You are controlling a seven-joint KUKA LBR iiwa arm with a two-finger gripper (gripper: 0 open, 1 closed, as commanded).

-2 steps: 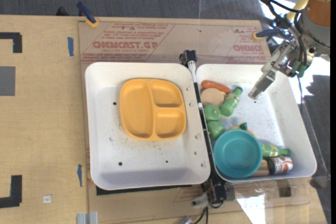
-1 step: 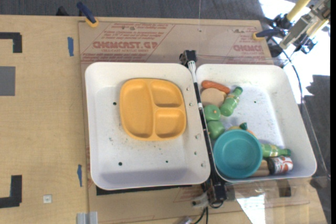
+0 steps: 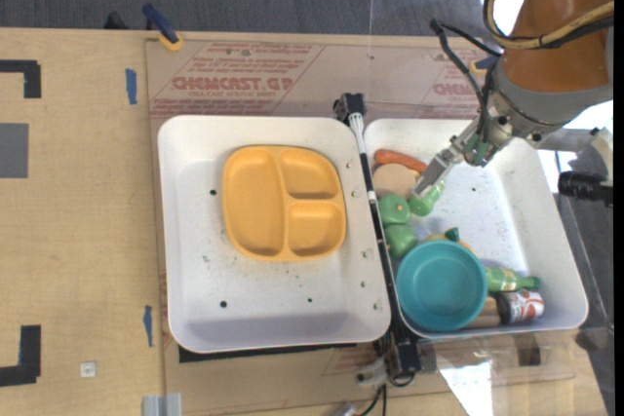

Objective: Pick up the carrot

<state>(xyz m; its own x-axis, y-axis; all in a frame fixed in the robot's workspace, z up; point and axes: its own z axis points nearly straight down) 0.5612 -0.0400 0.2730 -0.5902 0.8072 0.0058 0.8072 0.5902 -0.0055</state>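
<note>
Carrot (image 3: 397,158) in right bin (image 3: 546,190), jaws' (image 3: 429,192) opening unclear — board (image 3: 234,78) reads "CHEMCAST GP"

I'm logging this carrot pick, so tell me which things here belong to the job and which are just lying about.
Part of the job:
carrot, in the right bin
pincer, hanging just beside the carrot

Just lying about:
teal bowl
green toy pieces
can
yellow divided plate, in the left bin

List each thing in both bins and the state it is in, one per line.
carrot: lying flat in the right bin, not gripped
gripper: low over green toys, just right of the carrot
yellow divided plate: flat in the left bin
teal bowl: upright, mouth up
bottle: lying on its side
</note>
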